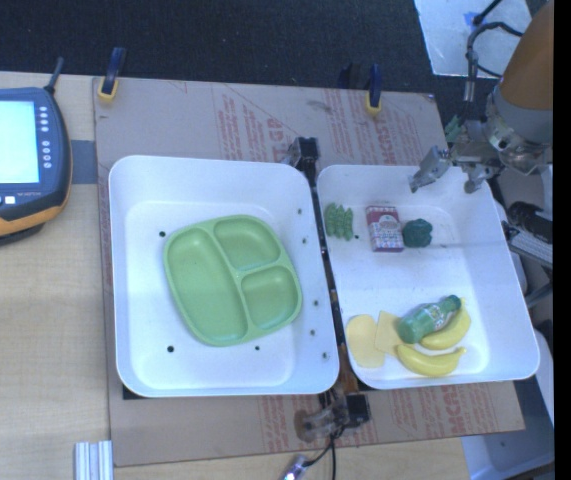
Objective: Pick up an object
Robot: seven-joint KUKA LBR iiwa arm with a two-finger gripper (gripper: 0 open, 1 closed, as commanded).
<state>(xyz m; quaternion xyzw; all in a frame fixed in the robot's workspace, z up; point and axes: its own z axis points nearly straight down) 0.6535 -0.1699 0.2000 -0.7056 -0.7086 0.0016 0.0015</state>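
gripper (452, 171) over right bin's (485, 298) far edge, fingers look spread, holding nothing | I'd go for banana (431, 351) at near side, against green bottle (429, 318) | likely light, stiff, smooth plastic – pinch across its middle

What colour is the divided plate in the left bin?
Light green, the plate in the left bin, seen clearly in the camera view.

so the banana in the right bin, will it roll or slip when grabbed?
The banana probably rocks rather than rolls, given its curve. Its glossy skin suggests a slippery, likely stiff plastic toy. The green packet lies against it, so a push may shift both.
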